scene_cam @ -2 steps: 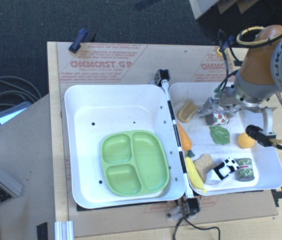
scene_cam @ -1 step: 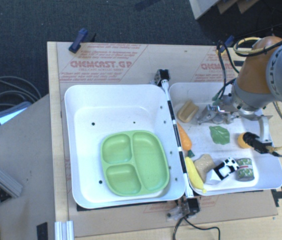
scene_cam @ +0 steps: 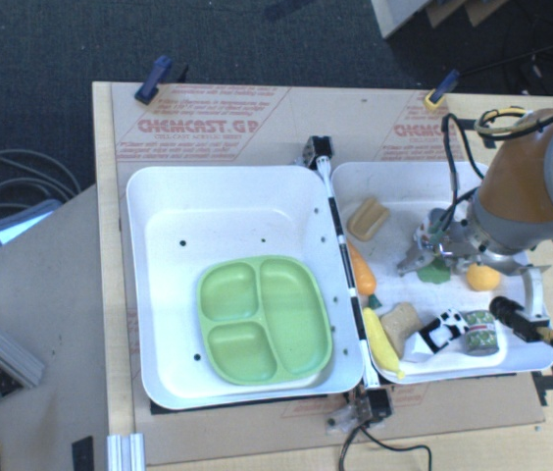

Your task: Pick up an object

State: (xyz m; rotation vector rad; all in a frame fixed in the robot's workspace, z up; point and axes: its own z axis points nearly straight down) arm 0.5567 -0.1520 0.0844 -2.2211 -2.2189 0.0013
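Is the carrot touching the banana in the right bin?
Apart. The camera view shows the carrot lying along the bin's left wall, with a strip of white bin floor between its lower end and the top of the banana.

Bright, even light from overhead, and the two white bins (scene_cam: 159, 204) run close to washed out, with a soft sheen along their rims. Shadows are faint and short under the green tray (scene_cam: 262, 317). The floor (scene_cam: 61, 27) at the far side sits dim. Focus is slightly soft throughout, grainy too.
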